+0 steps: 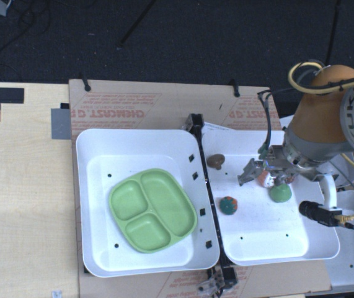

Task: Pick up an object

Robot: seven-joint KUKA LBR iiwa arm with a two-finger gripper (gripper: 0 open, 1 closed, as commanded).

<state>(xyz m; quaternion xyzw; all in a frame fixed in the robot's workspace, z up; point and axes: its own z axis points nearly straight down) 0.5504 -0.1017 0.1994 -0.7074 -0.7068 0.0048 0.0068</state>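
My gripper [266, 176] hangs over the right bin [269, 244], near its right side, with its grey fingers [247, 172] spread open. A small red and white object [266, 179] lies between them on the bin floor; I cannot tell whether they touch it. A green ball [281, 194] rests just below the right finger. Further left lie a teal and orange ball [227, 205] and a brown lump [216, 161].
The left bin [96, 166] holds a light green divided plate [152, 210]. A black divider [204, 191] runs between the bins. The arm's orange band [325, 107] and a black cable fitting [318, 212] overhang the right bin's right edge.
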